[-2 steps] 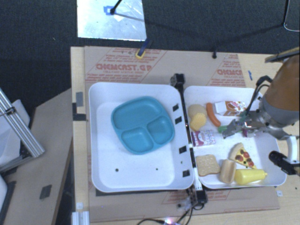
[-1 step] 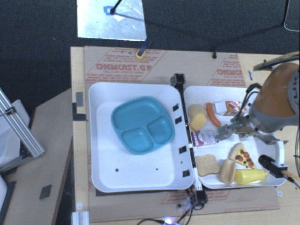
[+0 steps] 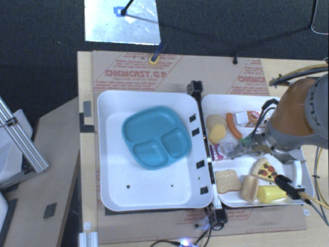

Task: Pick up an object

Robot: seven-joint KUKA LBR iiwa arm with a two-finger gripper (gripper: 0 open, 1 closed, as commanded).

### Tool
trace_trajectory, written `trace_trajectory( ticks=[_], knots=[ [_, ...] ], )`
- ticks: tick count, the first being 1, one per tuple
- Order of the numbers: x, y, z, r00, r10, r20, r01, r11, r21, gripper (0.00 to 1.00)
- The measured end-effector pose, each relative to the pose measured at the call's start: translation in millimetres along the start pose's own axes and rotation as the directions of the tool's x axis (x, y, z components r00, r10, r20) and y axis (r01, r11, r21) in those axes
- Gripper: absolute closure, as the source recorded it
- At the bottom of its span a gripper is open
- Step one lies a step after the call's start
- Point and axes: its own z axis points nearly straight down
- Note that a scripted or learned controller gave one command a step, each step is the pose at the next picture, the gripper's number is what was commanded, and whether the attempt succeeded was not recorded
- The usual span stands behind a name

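Note:
The right white bin [image 3: 303,176] holds several toy foods: a beige bun [image 3: 215,121], a yellow lemon [image 3: 218,134], an orange sausage [image 3: 234,125], a pizza slice [image 3: 265,170], a toast slice [image 3: 227,180], a tan bread piece [image 3: 250,188] and a yellow block [image 3: 271,193]. My gripper [image 3: 240,149] reaches in from the right and hangs low over the middle of this bin. It is just below the sausage and beside a crumpled white and purple wrapper [image 3: 221,151]. I see nothing clearly between its fingers.
The left white bin [image 3: 110,189] carries a blue divided plate [image 3: 156,136]. A red and white packet [image 3: 251,118] lies at the back of the right bin. The arm's orange band [image 3: 289,112] covers the bin's right side. A black divider [image 3: 201,138] separates the bins.

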Motion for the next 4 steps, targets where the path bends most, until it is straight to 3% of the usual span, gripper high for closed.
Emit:
trace_trajectory(
  ticks=[1,3,4],
  knots=[
    [0,3,-14,1.000,0.000,0.001,0.000,1.000,-0.009,1.00],
    [4,7,-132,1.000,-0.003,0.005,0.003,1.000,-0.005,1.00],
    [49,-10,-136,1.000,-0.007,0.001,0.007,1.000,0.002,1.00]
  ],
)
